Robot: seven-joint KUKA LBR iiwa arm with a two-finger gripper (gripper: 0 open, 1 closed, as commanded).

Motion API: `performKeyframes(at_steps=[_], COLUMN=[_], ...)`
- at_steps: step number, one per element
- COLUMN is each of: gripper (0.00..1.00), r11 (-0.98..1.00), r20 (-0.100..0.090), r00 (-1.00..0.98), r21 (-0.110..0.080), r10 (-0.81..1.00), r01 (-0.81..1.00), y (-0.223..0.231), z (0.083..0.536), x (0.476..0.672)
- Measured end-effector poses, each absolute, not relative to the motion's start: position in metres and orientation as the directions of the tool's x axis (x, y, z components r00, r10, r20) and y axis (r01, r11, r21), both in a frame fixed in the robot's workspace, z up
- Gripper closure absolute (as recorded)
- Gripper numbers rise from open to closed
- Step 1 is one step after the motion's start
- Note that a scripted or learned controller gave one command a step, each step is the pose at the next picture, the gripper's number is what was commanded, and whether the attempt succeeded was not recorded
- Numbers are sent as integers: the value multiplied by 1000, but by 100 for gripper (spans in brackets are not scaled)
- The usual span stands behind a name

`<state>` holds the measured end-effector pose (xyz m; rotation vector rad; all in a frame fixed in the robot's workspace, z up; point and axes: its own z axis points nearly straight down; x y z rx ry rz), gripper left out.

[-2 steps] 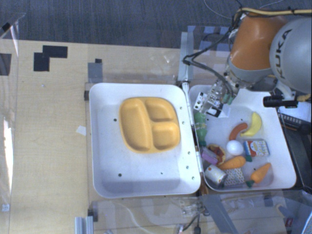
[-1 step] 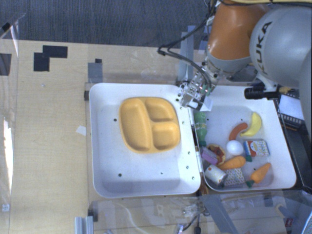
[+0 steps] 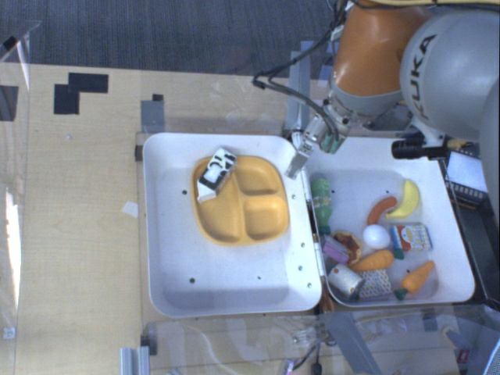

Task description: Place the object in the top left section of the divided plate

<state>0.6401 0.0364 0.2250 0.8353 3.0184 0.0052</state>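
Nearest, the left bin (image 3: 164, 287) holds a yellow divided plate (image 3: 242, 209). On the plate's top left section, overlapping its rim, lies a black-and-white box (image 3: 215, 173). Well to the box's right, the gripper (image 3: 306, 153) hangs over the bins' shared edge, nothing visible between its fingers; their spread is unclear. The right bin (image 3: 461, 280) holds a banana (image 3: 405, 200), carrots (image 3: 418, 276), an egg (image 3: 376, 236) and other toy food.

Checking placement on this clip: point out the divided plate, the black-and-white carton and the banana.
divided plate (image 3: 262, 209): camera view, bare lower right section.
black-and-white carton (image 3: 216, 173): camera view, middle of its top face.
banana (image 3: 406, 200): camera view, middle of its curve.
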Motion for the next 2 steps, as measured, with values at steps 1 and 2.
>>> performKeyframes(at_steps=[1, 2], gripper=[100, 100], r11=[859, 851], r20=[-16, -7], r00=[-859, -851], r21=[12, 4], r10=[511, 525], r01=[511, 525], y=[38, -39], z=[238, 194], x=[642, 616])
